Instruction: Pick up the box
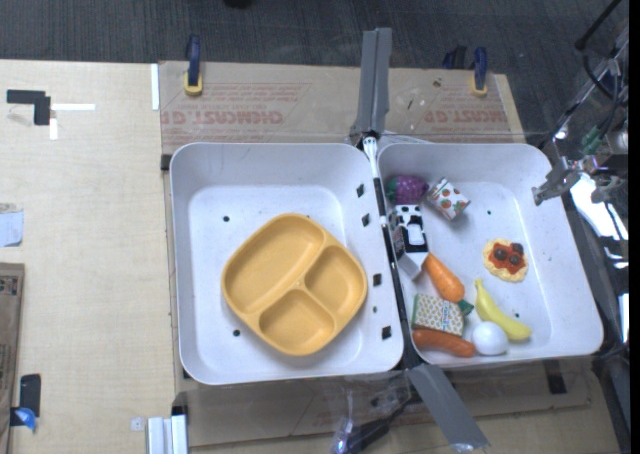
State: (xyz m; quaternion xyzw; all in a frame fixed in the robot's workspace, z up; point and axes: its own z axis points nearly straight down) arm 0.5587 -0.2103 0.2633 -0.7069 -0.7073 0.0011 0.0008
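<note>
Only part of the gripper (590,157) is seen at the right edge, above the right bin's (545,347) far corner; whether it is spread or pressed together cannot be told. Nothing is seen between it. The box (438,314) is found low in that bin, tilted, wedged between two carrots, one (444,278) above and one (443,343) partly hidden below. A yellow tray (293,283) is held by the left bin (190,272).

Red upside-down "CHEMCAST GP" print on the brown sheet (262,102) behind the bins
</note>
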